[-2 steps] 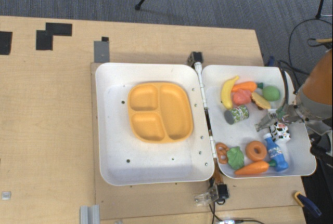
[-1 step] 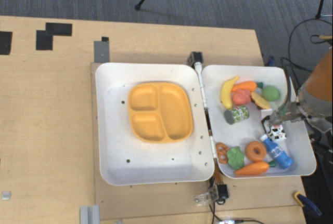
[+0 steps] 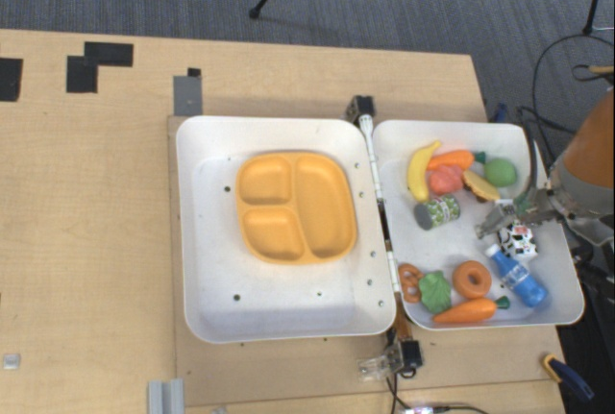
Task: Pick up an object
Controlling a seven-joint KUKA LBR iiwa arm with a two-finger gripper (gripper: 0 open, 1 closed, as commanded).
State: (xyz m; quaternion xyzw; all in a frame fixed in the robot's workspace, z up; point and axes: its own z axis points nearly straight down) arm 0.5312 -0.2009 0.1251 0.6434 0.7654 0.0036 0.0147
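The right bin (image 3: pixel 557 306) holds several toy foods. At its back lie a yellow banana (image 3: pixel 420 170), a carrot (image 3: pixel 454 158), a red tomato (image 3: pixel 444 180), a green lime (image 3: pixel 500 172) and a small yellow piece (image 3: pixel 480 184). A green can (image 3: pixel 437 210) lies near the middle. Along the front sit a pretzel (image 3: pixel 410 280), a green leafy piece (image 3: pixel 434 292), a donut (image 3: pixel 472 279), a second carrot (image 3: pixel 466 311) and a blue bottle (image 3: pixel 519 281). My gripper (image 3: pixel 498 222) hangs low over the bin's right side, just above a black-and-white spotted toy (image 3: pixel 521 242).
The left bin (image 3: pixel 207 249) holds an orange divided plate (image 3: pixel 293 207). The grey and orange arm (image 3: pixel 586 162) comes in over the right bin's right wall. A black clamp (image 3: pixel 361 107) sits at the back between the bins. Cables lie off the bench to the right.
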